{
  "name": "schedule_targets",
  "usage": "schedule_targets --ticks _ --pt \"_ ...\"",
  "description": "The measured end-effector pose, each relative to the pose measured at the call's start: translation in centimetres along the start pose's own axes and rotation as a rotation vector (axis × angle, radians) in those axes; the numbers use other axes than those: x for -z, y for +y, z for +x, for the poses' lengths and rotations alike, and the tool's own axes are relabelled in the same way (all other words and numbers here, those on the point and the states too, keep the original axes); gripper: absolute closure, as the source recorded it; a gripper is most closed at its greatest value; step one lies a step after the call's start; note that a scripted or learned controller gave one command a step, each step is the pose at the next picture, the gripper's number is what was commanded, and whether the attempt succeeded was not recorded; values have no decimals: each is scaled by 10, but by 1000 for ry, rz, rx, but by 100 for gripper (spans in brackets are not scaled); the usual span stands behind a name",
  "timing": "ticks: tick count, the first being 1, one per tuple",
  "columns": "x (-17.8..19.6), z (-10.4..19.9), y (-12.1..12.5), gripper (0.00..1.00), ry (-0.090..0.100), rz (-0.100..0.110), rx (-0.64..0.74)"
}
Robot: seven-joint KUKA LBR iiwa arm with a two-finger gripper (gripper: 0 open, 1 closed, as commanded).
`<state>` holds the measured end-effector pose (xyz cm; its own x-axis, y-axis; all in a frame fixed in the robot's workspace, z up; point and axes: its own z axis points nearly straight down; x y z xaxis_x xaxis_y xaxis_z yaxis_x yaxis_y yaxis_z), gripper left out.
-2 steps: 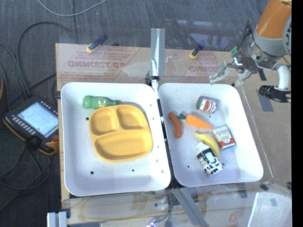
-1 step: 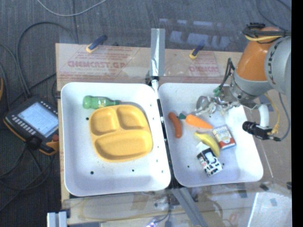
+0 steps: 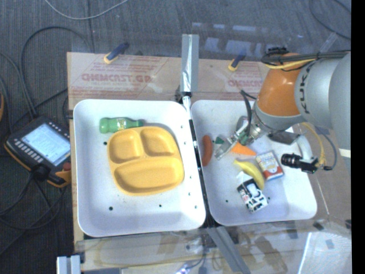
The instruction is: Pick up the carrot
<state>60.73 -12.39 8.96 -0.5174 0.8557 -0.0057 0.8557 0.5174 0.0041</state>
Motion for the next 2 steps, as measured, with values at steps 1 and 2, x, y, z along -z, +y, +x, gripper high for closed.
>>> schedule_targets --ticks 1,2 --pt "8 0 2 100 4 -3 0" --pt "91 12 51 100 11 7 279"
